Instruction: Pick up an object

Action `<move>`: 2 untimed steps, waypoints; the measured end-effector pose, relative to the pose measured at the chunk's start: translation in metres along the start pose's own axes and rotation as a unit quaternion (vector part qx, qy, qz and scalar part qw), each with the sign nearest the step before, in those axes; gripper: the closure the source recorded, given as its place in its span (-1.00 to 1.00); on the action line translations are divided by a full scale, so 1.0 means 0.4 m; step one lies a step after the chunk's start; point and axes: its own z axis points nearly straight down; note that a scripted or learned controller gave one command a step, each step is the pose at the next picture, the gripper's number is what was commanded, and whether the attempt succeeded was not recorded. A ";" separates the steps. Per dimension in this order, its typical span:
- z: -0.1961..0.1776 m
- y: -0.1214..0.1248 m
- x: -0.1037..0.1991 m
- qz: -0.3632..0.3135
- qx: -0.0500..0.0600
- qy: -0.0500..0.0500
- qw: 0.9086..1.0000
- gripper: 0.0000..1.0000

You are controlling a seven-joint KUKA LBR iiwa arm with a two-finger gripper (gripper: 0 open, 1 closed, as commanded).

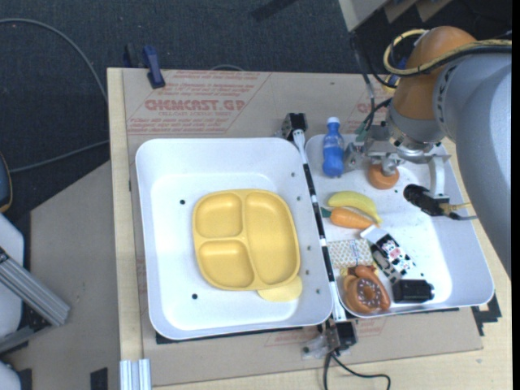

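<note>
While the grey arm [475, 96] reaches in from the upper right of the frame, its claw [383, 162] sits low over the upper part of the right bin [463, 258], right above a small orange rounded object [383, 177] — whether anything is gripped I cannot tell. Just left of it, a blue bottle [332, 149] with a white cap lies near the divide between the bins. Lower down the right bin come a yellow banana [355, 202], an orange carrot [351, 217], a black-and-white patterned piece [391, 254], a brown pretzel-like item [367, 291] and a black block [413, 289]. The left bin [162, 218] on the bench [211, 96] holds a yellow divided tray [244, 239] — three compartments, lying flat at its centre.
</note>
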 end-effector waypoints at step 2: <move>-0.005 -0.093 -0.244 -0.007 -0.010 0.008 1.000 -1.00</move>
